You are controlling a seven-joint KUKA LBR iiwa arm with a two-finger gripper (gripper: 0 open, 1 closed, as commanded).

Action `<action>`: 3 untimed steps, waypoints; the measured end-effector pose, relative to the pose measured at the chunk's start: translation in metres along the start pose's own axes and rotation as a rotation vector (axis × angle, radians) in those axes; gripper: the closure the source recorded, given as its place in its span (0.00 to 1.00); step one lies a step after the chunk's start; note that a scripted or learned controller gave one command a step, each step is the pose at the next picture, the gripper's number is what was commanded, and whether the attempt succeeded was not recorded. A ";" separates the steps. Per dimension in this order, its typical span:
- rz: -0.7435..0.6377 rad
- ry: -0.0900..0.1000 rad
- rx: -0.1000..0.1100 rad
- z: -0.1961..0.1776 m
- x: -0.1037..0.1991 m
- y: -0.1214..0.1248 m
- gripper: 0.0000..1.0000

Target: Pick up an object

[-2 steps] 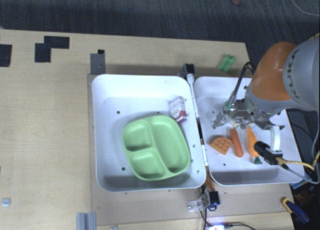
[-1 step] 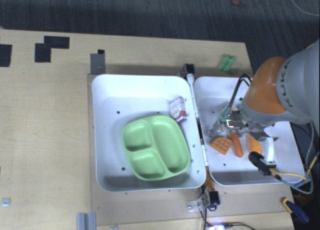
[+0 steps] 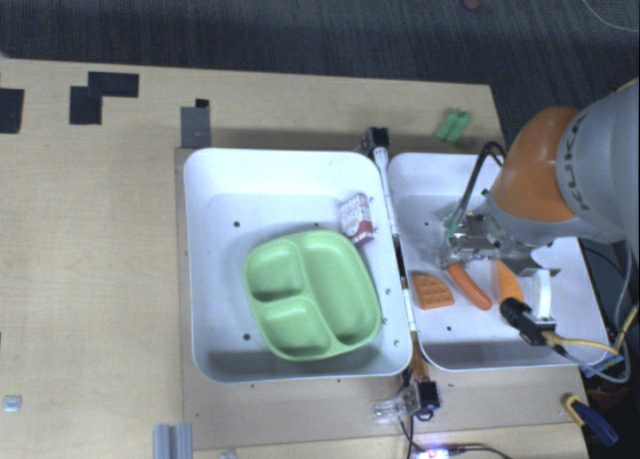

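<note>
Gripper (image 3: 462, 239), centre right, is half hidden under my arm; I cannot tell its grip. Smooth orange carrot (image 3: 470, 287) and ridged tan cracker (image 3: 433, 291) lie just below.

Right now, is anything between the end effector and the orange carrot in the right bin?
Nothing visible. The end effector sits directly over the upper end of the carrot in the right bin; the orange cracker lies beside it, to its left.
</note>
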State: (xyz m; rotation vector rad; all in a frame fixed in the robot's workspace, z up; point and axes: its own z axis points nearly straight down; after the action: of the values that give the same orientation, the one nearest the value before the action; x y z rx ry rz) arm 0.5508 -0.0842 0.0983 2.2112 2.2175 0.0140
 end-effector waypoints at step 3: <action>0.001 0.000 0.004 0.002 -0.008 -0.061 0.00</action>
State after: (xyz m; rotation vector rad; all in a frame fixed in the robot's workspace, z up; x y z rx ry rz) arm 0.4895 -0.0922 0.0952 2.2143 2.2187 0.0096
